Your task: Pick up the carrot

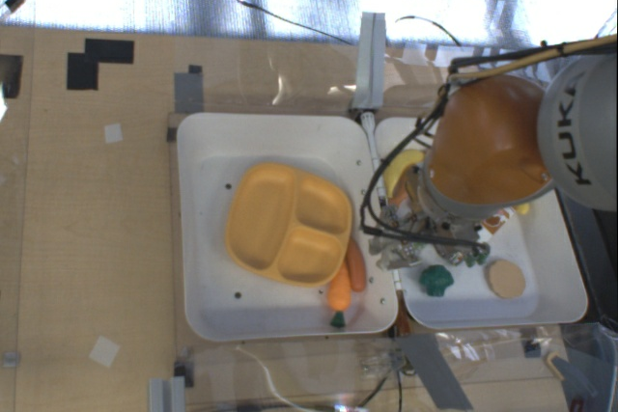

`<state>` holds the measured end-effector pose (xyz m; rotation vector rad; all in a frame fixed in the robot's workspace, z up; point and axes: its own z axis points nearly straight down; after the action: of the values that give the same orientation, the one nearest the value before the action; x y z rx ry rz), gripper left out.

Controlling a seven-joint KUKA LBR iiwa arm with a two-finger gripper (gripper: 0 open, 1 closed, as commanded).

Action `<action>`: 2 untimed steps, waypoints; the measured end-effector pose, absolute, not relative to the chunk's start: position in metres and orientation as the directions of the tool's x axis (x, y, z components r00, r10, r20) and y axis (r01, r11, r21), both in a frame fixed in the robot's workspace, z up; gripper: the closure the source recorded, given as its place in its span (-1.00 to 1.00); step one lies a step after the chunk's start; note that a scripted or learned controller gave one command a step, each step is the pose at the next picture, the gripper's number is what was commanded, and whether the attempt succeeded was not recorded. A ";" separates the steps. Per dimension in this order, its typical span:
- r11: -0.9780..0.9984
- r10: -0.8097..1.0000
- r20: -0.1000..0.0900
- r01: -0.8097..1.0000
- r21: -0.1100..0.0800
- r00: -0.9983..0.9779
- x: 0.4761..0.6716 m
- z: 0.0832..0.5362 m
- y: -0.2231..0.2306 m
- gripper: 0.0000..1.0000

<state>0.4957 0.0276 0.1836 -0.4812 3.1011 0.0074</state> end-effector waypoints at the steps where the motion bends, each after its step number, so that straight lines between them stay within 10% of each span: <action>1: 0.984 -0.179 -0.012 -0.179 -0.002 -0.984 0.538 0.232 -0.022 1.00; 2: 0.984 -0.181 -0.010 -0.181 -0.001 -0.983 0.538 0.231 -0.021 -1.00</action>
<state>0.5380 -0.0211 0.2305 -0.2842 3.1185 -0.0001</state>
